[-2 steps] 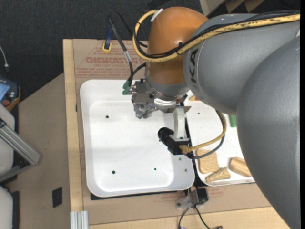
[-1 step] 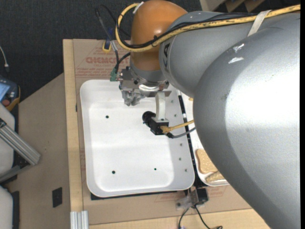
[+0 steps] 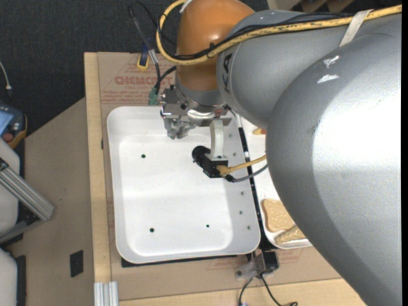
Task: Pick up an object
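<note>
I logged the gripper (image 3: 177, 127) low over the upper edge of the left bin (image 3: 127, 171), at upper centre of the frame. It was a small grey metal assembly under the orange band (image 3: 207, 27); I could not tell whether it was open or closed, and I saw nothing in it. A black cable fitting (image 3: 207, 160) with a yellow-tipped lead hung just below and right of it.

The left bin was smooth white plastic, shallow, with rounded corners and a few small dark dots on its floor. Its floor looked bare across the centre and lower half, leaving open room there.

The only candidate object I saw was a tan, rough-textured, sponge-like piece (image 3: 280, 218) in the right bin (image 3: 271, 238), at lower right, partly hidden under the broad grey arm (image 3: 331, 139). It lay well apart from the gripper.

Both bins sat on a brown cardboard sheet (image 3: 95, 171) covering the tabletop.
</note>
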`<state>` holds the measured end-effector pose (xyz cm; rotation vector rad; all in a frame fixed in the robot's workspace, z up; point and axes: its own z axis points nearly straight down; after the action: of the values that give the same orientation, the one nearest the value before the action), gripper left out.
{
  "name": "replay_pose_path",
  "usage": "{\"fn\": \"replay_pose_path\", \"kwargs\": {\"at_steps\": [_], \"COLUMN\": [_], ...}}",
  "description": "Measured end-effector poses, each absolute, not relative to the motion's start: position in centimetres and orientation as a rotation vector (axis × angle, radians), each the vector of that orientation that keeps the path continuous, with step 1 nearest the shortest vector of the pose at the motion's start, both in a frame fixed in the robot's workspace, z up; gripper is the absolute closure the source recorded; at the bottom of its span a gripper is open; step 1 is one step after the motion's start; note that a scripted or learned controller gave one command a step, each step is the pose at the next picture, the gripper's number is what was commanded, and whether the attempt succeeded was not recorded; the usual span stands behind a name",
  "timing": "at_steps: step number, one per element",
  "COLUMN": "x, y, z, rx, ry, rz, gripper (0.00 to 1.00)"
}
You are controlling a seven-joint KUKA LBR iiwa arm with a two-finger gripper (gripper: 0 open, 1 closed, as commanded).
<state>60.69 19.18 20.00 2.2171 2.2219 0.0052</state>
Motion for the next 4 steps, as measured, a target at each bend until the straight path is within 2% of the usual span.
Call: {"fn": "replay_pose_path", "kwargs": {"at_steps": [1,2,3,4], "x": [66.9,57.6,53.4,48.0], "y": [22.7,17.0,20.4,15.2], "z": [18.6,13.0,17.4,39.8], "rx": [2.214,2.232,2.221,2.217], "ry": [2.224,2.221,2.227,2.216], "rz": [0.009,-0.019,-0.004,0.026], "gripper": [1.00,1.00,1.00,1.00]}}
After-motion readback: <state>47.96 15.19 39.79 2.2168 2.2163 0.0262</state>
